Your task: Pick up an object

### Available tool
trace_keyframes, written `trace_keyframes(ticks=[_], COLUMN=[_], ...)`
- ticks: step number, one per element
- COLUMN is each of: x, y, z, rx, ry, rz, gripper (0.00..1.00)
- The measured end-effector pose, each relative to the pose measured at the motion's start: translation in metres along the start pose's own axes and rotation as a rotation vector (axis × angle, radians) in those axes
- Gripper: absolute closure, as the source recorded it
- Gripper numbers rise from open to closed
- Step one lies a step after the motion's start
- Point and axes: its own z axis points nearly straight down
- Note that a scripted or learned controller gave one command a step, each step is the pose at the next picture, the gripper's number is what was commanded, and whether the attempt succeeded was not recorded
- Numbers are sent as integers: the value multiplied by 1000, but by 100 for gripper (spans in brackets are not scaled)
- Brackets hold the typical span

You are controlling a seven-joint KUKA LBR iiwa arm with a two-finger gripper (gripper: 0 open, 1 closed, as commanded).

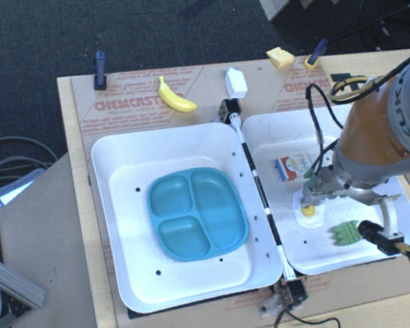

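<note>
Two bins: a left white bin point(124, 227) and a right white bin point(288, 249) sit side by side on the counter point(84, 136), so the arm reaching from the right can work in either.
Left bin load: one blue divided plate point(196, 213) lies flat near its middle, three compartments up, well apart from the arm.
Right bin load: a small red, white and blue packet point(292, 166), a small round yellow-and-white object point(308, 212) and a green leafy toy point(346, 233).
End effector point(312, 188): hangs low over the right bin, just above the yellow-and-white object; I cannot tell from this slant how far it is open or whether it has hold of anything.
Likely target: the yellow-and-white object, judged by what sits directly under the tool; it rests on the bin floor.
Target axis: too small and round-looking to give a clear long axis or heading.
Green toy axis: runs roughly left to right, near the bin's front wall.
Outside the bins: a toy banana point(176, 97) and a yellow block point(280, 57) lie on the counter behind, out of play.
</note>
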Motion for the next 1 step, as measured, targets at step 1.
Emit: trace_keyframes(ticks=[1], x=[26], y=[16], z=[-88], rx=[10], ry=[6], rz=[-4], gripper=[100])
